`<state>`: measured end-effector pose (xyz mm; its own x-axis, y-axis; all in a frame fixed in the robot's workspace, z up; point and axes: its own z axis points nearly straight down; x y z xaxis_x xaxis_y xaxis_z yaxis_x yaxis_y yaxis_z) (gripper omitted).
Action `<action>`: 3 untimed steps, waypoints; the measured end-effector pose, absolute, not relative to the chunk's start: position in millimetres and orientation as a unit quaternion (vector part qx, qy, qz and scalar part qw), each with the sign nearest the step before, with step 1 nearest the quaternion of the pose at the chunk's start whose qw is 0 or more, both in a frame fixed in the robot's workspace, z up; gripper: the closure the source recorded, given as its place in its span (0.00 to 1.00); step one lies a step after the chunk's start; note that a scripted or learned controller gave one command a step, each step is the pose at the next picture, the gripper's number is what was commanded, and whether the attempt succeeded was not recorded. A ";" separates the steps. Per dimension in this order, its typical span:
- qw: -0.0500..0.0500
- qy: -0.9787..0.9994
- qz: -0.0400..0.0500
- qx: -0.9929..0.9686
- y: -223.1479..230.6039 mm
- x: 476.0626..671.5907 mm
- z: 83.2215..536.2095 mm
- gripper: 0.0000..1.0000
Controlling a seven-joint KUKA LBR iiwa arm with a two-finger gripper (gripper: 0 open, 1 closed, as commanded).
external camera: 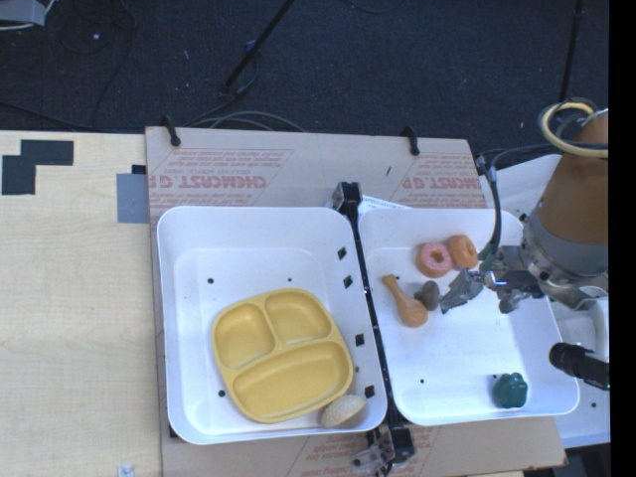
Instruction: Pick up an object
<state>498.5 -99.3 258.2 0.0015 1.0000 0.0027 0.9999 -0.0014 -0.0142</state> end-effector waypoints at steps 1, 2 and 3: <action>0.002 -0.707 0.001 -0.707 -99.5 500.2 262.9 0.00; 0.004 -0.707 0.003 -0.707 -104.1 491.7 204.1 0.00; 0.005 -0.707 0.003 -0.707 -108.1 492.6 141.0 0.00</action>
